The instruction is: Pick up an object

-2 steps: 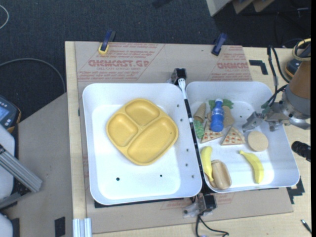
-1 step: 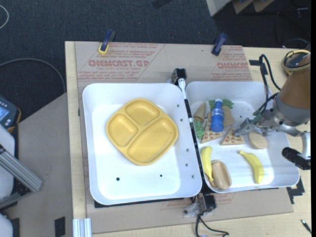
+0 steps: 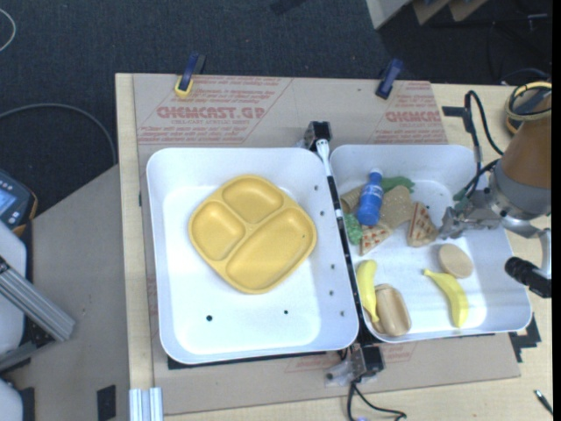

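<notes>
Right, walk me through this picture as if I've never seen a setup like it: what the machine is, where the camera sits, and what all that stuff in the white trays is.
The camera is fixed above a bench and looks down at a slant. The grey and orange shape at the right edge is a robot arm reaching in; its gripper hangs over the right bin, near the middle of the bin's right half. From here I cannot tell how its jaws stand, and nothing is visibly held.

Two shallow white bins sit side by side. The left bin holds a yellow divided plate. The right bin holds toy food: a blue bottle, a waffle wedge, a sandwich triangle, a round tan piece, a banana, a second banana and a hot dog bun.

The job is simply to pick up one object.
</notes>
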Robot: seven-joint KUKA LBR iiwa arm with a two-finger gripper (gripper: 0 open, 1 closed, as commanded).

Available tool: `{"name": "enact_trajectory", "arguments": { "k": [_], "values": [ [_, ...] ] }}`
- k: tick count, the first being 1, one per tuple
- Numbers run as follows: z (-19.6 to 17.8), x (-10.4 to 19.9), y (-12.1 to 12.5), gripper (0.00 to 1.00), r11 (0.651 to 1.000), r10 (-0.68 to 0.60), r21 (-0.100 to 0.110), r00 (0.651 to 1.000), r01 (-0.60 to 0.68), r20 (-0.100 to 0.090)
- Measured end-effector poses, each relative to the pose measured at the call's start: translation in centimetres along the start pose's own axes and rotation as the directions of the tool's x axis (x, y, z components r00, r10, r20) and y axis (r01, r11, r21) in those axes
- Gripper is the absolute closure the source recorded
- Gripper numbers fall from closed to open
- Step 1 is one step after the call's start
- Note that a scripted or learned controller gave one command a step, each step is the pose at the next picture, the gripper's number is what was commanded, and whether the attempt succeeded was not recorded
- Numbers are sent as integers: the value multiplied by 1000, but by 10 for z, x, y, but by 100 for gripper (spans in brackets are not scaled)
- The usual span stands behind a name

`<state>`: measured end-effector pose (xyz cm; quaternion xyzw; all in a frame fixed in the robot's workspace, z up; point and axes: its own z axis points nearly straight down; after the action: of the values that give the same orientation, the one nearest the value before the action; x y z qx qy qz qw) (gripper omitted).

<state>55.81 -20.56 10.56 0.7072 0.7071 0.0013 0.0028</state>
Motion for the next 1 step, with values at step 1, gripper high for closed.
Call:
{"name": "enact_trajectory", "arguments": {
  "k": [1],
  "values": [
    [-46,3,-7,100,1000,-1,3,1000,1,0]
  ]
}}
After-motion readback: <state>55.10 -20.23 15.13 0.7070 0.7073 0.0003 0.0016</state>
